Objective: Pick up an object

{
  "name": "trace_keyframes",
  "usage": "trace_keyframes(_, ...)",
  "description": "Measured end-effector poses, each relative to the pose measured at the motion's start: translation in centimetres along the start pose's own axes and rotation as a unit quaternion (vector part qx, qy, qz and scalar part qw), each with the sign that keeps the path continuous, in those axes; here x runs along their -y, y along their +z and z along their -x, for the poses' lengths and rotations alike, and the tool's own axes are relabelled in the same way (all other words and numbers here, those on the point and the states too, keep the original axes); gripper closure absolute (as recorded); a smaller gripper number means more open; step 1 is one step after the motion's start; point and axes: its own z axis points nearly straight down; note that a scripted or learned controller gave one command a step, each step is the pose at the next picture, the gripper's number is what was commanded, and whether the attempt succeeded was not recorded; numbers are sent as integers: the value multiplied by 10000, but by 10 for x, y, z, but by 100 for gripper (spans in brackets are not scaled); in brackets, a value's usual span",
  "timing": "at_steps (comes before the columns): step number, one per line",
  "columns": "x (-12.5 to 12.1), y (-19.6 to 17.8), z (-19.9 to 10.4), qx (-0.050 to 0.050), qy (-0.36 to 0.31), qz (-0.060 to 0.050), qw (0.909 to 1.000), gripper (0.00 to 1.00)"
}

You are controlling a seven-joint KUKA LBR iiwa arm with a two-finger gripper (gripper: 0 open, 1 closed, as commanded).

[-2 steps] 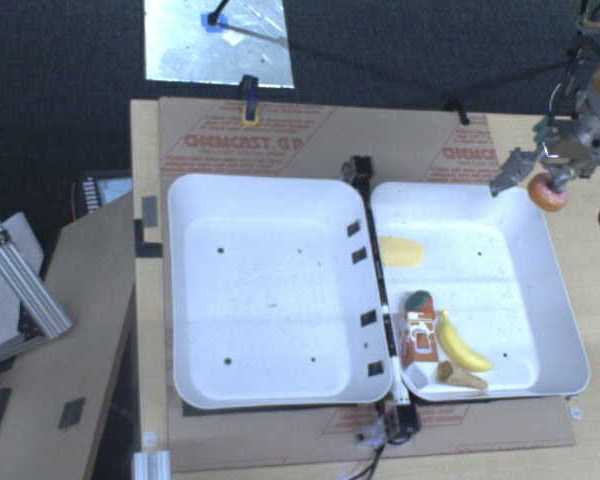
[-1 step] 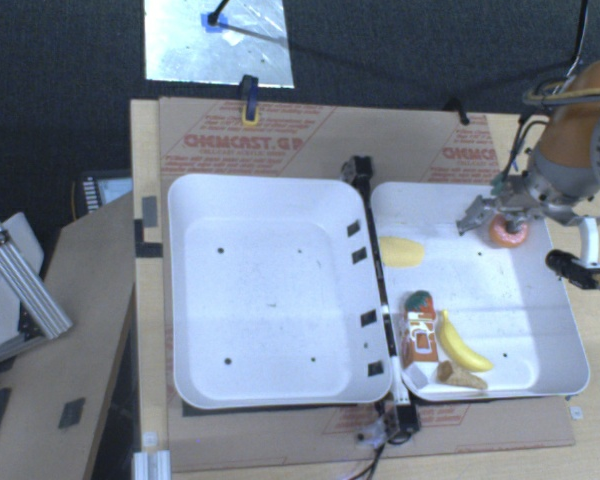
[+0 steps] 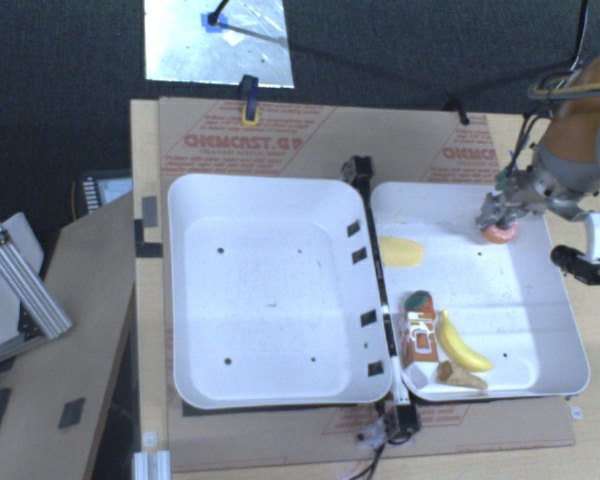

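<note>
End effector sat directly over pink object near right bin far edge; grip state: cannot tell.

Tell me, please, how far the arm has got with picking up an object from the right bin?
Done: the gripper has reached the far part of the right bin, directly over a small pink object.
In hand: it looks like a grasp attempt on that object; whether it is held cannot be told.
Left: nothing is visibly lifted. The banana, yellow piece and the rest lie untouched.
</note>
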Motion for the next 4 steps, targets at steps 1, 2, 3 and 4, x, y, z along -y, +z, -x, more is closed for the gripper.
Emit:
trace_keyframes(1,-22,-153,-5,33,3,68,10000,100)
trace_keyframes(2,-12,26,4,-19,40,-140,9999,100)
trace_keyframes(3,-13,41,-45,53,39,-175,9998,100)
trace_keyframes(4,-15,41,-46,10,60,-125,9999,0)
